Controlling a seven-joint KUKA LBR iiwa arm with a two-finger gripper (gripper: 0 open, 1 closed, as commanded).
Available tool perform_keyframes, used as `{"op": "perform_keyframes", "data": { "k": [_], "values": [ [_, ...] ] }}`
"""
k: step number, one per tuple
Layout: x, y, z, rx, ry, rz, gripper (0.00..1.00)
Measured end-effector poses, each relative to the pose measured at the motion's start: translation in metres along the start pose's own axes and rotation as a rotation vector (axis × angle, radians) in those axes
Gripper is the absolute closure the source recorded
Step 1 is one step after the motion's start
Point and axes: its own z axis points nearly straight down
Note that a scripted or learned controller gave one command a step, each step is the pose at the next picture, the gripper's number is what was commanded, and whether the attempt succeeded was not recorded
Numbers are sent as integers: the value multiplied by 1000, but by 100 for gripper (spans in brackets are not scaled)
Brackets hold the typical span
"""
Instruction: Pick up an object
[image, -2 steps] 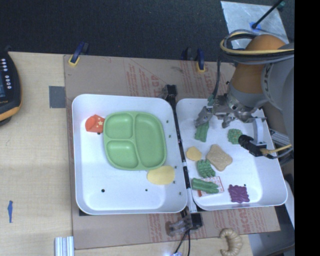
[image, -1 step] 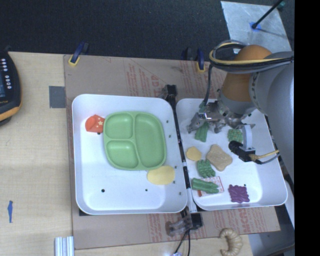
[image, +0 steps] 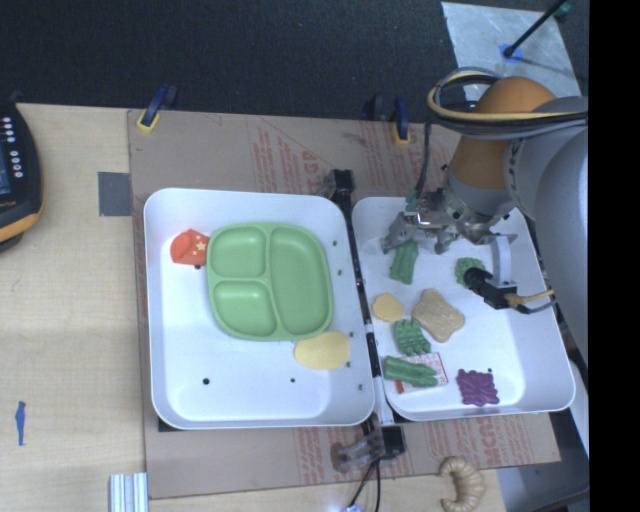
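Note:
My gripper (image: 418, 232) hangs low over the far left part of the right bin (image: 535, 370), under the grey arm with the orange band. A dark green, pickle-like piece (image: 404, 262) lies right beneath it, at its tip or touching it. Whether the piece is gripped is not clear. Further toys lie in the same bin: a small green piece (image: 468, 268), a yellow lump (image: 388, 306), a tan slice (image: 439, 314), a green leafy piece (image: 410, 336), a green pod (image: 410, 371) and a purple cluster (image: 478, 386).
The left bin (image: 170, 390) holds a green divided plate (image: 270, 280), a red piece with a star (image: 188, 247) and a yellow lump (image: 322, 350). A tan curled object (image: 462, 482) lies on the bench in front of the right bin. A black cable connector (image: 490, 288) hangs beside the gripper.

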Motion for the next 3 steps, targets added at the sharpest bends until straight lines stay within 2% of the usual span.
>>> {"op": "perform_keyframes", "data": {
  "k": [3],
  "values": [
    [16, -6, 1, 7, 1, -3, 0]
  ]
}}
